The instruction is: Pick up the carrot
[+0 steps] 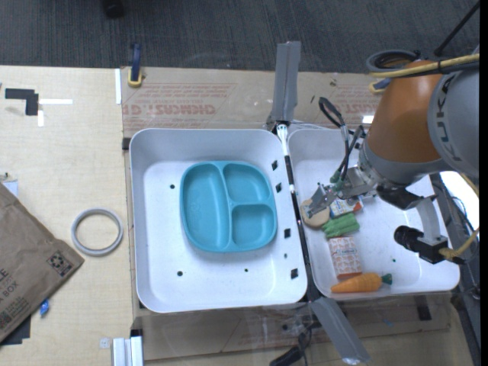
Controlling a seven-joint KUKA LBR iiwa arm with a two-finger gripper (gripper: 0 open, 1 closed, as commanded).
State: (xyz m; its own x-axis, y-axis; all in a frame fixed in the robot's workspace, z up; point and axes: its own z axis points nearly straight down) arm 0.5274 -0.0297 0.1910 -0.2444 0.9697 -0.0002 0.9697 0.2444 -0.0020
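the carrot (357, 283) lies at the near edge of the right bin (427, 274), well apart from the gripper (324, 201) (open, holding nothing), which should travel toward it, clear the red packet (345, 255), and straddle its middle.

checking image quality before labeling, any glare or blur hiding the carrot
Camera view: the carrot is sharp and evenly lit at the near edge of the right bin; some bright washout on that bin's right side, well away from it; the gripper looks slightly soft.
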